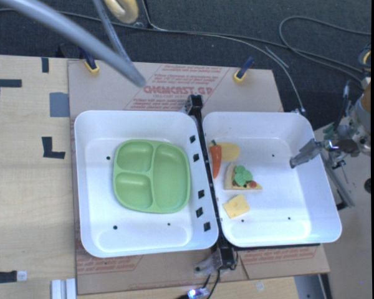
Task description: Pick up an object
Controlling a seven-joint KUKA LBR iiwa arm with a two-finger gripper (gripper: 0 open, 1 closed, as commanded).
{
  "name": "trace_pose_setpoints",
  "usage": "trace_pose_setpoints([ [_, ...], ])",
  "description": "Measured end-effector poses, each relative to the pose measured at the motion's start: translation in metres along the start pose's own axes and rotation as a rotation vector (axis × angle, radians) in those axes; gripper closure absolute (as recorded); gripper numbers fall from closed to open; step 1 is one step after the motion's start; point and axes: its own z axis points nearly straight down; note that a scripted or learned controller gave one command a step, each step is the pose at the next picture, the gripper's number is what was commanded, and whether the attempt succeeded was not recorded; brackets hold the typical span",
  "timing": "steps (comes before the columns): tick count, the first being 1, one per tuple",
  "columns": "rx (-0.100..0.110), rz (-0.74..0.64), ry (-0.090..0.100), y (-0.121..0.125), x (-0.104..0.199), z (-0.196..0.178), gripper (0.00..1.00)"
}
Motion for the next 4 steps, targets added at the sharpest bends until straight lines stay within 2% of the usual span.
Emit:
trace_pose_setpoints([
  [1, -0.011, -0.004, -0.003, 0.002, 0.000, -0.006, 0.00],
  [2, -0.006, -0.002, -0.003, -0.002, -0.008, 0.042, 0.00],
  [3, -0.006, -0.004, -0.002, 0.006, -0.006, 0.091, 0.00],
  [4, -0.006, -0.004, -0.002, 0.002, 0.001, 0.137, 0.00],
])
